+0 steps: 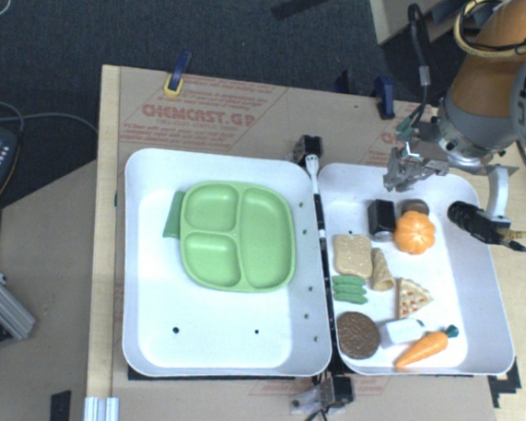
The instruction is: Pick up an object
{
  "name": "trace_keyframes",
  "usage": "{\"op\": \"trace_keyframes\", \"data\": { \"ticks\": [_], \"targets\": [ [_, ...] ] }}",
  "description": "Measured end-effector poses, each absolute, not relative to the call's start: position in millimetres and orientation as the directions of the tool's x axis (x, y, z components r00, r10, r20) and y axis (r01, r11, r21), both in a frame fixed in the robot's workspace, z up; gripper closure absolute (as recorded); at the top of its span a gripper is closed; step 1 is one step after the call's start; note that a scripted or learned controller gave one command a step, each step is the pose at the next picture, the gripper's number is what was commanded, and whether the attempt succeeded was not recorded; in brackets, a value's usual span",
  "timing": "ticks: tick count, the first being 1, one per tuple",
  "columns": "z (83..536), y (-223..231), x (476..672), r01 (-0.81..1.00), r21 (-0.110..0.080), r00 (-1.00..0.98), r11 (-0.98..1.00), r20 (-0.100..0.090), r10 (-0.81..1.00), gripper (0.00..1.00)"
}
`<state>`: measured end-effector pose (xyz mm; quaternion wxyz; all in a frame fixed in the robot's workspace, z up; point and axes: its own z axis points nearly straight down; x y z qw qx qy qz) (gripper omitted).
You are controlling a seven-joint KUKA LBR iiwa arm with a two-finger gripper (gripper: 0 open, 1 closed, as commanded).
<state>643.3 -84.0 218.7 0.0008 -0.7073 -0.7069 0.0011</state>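
My gripper [403, 175] hangs over the back edge of the right bin [495, 301], with nothing visible between its fingers. Just in front of it lie a small black block [382, 216], a brown round piece [415, 208] and an orange fruit [414, 234]. Further forward in the same bin are a tan bread slice [352, 255], a beige piece [382, 271], green pea pods [349, 288], a pizza wedge [411, 297], a brown round patty [357, 334], a white piece [401, 331] and a carrot [426, 347].
The left bin [141, 323] holds a green divided plate [238, 236]. A black clamp [308, 148] sits at the back between the bins. A black handle-like part [475, 222] juts over the right bin's right rim. Cables run at the right.
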Motion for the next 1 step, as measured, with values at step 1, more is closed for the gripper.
{"op": "trace_keyframes", "data": {
  "ticks": [1],
  "targets": [
    [218.0,-71.1,645.3,1.000,-0.002,-0.001,0.001,0.000,1.000,1.00]
  ]
}}
